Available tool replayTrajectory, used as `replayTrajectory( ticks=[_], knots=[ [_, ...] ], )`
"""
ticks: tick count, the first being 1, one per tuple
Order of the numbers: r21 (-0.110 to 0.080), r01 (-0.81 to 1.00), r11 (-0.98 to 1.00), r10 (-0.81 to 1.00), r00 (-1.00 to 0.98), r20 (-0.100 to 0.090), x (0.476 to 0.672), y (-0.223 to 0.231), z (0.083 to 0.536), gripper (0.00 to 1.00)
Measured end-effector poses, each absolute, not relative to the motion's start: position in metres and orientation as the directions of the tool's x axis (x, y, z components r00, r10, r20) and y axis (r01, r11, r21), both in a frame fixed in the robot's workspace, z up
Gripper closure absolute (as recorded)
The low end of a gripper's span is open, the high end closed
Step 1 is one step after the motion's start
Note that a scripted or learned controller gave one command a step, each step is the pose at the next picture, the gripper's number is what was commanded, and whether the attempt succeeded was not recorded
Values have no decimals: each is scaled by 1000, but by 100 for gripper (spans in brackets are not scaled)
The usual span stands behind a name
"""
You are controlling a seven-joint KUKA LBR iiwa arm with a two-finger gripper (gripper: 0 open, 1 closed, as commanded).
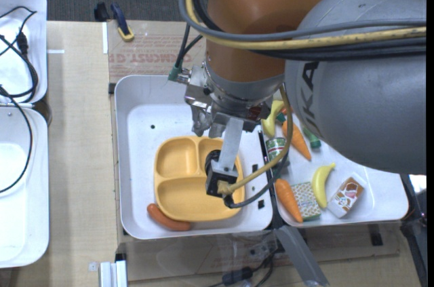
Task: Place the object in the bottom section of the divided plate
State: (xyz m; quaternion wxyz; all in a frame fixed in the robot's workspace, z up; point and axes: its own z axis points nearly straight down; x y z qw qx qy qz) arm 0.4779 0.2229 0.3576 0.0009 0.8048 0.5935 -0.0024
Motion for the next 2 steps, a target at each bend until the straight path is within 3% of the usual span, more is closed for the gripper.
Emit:
replayTrajectory(
  ticks=[2],
  knots=[
    [-2,916,-402,915,402,-5,604,228,440,100]
  ],
)
